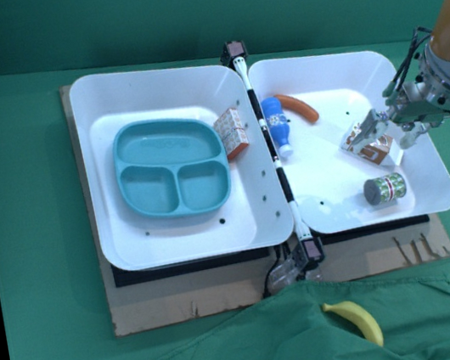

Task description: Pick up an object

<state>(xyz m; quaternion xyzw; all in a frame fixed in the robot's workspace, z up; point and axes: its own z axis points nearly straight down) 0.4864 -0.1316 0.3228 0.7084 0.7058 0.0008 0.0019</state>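
In the right bin (348, 215), my gripper (386, 129) reaches in from the right edge and hangs low over a small brown and white packet (369, 145). It is right at the packet's upper right side, and contact is unclear. A small can (384, 189) with a green and red label lies on its side in front of the packet. Farther left in this bin are a blue bottle (275, 124) with a white cap end and an orange sausage-shaped piece (299, 107).
The left bin (98, 98) holds a teal divided plate (173, 166) and a small red and white carton (231, 130) near the divider. A yellow banana (358, 320) lies on the green cloth in front of the bins. Black clips sit at both ends of the seam between the bins.
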